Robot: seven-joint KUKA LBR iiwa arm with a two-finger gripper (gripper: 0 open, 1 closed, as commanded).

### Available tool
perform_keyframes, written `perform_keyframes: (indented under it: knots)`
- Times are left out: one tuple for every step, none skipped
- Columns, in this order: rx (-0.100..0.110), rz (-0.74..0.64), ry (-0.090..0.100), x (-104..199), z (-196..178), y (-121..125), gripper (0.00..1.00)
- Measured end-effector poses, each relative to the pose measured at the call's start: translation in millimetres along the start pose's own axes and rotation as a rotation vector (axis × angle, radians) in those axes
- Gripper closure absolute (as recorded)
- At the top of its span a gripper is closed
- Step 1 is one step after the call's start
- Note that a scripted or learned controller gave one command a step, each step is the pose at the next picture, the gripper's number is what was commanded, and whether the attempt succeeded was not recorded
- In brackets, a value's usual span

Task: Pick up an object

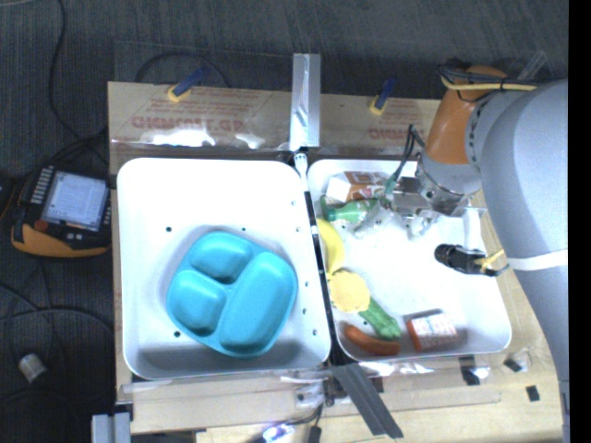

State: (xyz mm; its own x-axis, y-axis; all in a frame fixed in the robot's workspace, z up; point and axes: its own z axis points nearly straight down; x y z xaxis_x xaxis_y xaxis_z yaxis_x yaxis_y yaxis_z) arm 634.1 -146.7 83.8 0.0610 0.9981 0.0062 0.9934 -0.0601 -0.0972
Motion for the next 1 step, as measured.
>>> perform_keyframes:
  knots:
    - [0.005,0.187,0.004,-65.4,-32.0,10.9,0.0]
